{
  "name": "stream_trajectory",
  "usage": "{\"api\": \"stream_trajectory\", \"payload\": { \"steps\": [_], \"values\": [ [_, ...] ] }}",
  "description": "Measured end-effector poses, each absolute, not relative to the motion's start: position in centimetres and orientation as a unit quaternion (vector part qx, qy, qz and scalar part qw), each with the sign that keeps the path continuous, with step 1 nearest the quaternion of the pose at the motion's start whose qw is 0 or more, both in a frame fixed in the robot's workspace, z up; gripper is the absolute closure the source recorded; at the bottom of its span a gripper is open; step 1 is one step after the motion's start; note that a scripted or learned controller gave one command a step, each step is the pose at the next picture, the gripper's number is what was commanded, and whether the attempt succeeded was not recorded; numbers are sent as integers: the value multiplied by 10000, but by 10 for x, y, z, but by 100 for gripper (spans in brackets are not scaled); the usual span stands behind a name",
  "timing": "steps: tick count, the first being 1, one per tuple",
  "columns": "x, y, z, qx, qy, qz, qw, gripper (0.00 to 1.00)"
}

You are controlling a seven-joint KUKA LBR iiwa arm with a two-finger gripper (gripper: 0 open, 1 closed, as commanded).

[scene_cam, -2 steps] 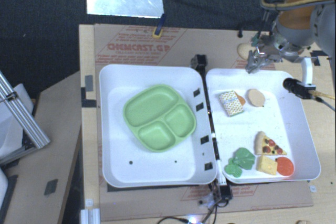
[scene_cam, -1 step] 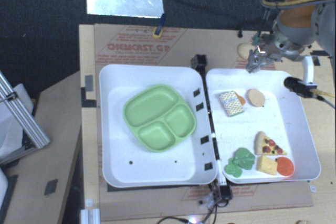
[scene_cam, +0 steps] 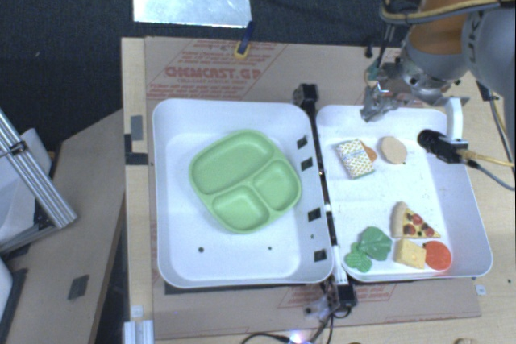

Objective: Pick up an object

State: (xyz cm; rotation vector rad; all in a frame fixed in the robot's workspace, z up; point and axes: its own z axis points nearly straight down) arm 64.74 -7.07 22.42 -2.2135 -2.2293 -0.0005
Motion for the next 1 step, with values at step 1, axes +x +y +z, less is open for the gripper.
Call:
{"api": "stream_trajectory", "payload": {
  "steps": [1],
  "values": [
    [617,-18,219,-7039,-7103,0,15,100]
  ]
}}
